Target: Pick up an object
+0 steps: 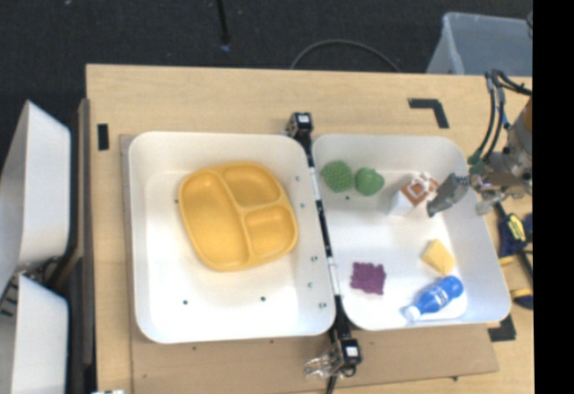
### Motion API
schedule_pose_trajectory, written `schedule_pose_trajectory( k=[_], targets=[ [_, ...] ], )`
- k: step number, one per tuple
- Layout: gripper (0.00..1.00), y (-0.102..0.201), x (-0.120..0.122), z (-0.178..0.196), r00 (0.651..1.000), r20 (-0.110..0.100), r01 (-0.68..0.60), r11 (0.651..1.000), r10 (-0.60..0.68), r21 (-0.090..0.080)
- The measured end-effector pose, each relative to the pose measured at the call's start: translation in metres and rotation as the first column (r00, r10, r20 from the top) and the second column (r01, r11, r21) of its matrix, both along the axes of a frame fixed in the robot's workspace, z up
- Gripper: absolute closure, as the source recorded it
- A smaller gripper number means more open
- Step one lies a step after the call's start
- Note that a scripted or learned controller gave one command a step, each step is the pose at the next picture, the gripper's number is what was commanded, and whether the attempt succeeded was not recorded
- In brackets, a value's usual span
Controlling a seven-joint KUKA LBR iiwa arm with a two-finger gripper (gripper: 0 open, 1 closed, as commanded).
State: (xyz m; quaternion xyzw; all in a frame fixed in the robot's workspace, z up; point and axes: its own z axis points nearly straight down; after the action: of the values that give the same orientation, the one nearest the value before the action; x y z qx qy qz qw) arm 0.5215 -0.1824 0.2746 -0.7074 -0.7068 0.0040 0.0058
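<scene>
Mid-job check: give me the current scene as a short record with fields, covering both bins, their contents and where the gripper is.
left bin: yellow divided plastic plate
right bin: two green bumpy balls, side by side; small white and orange box; yellow wedge-shaped block; purple bumpy flat piece; blue and white bottle, lying on its side
gripper: at the right bin's right side, just right of the box
held: nothing seen between the fingers
</scene>
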Motion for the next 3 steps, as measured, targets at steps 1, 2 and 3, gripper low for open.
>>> schedule_pose_trajectory(
  k=[1, 2, 3],
  targets=[
    [0.0, 0.0, 0.002, 0.005, 1.0, 0.01, -0.003, 1.0, 0.003, -0.003],
    [0.0, -0.009, 0.005, -0.044, 1.0, 0.006, -0.001, 1.0, 0.001, -0.002],
    [0.0, -0.02, -0.001, -0.099, 1.0, 0.005, 0.0, 1.0, 0.0, -0.002]
  ],
)
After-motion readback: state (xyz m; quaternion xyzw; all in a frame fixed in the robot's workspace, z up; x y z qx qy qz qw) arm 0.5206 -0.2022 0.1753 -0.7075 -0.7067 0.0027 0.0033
